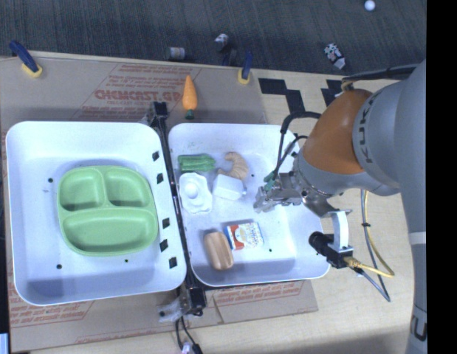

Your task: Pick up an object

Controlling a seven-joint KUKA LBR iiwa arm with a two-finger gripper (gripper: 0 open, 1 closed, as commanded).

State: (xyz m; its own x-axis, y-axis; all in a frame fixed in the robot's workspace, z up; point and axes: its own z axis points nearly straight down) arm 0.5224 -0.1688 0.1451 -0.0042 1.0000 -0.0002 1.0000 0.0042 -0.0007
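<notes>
The gripper (266, 195) hangs over the right bin (287, 268), its opening impossible to judge. At its 9 o'clock lie a white block (229, 188) and croissant (237, 164). The small carton's (244, 235) label is unreadable. Tabletop cardboard (125, 93) reads "CHEMCAST".

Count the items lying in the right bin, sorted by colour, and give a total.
Green: 1, the pickle
White: 2, the egg and the block
Tan or brown: 2, the croissant and the bun
Red and white: 1, the packet
Total: 6
</notes>
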